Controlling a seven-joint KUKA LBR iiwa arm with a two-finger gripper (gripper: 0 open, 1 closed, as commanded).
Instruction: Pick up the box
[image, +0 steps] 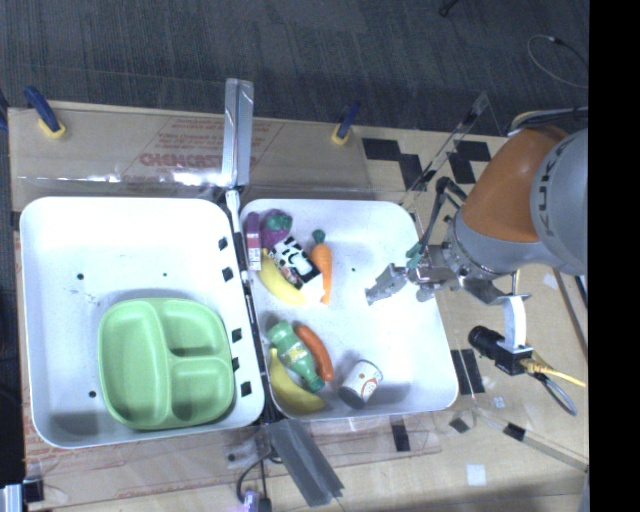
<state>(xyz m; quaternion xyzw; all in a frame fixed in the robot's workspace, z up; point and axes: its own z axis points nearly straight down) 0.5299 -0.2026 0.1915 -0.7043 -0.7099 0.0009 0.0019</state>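
Two white bins sit side by side. We see the left bin (30, 300) with a green divided plate (165, 360) in its lower half. The right bin (390, 340) has a cluster at its upper left: a purple item (268, 228), the upper banana (280, 288), and the black-and-white box (292, 262) lying on that banana, touching the upper carrot (324, 265) on its right. Lower left of the same bin we see a green bottle (297, 355), the lower carrot (315, 348), the lower banana (290, 395) and a small cup (360, 382) on its side. The gripper (382, 290) hangs over bare bin floor, right of the box and apart from it, nothing visibly in it. We cannot tell the claw's state. The arm (520, 200) comes in from the right.
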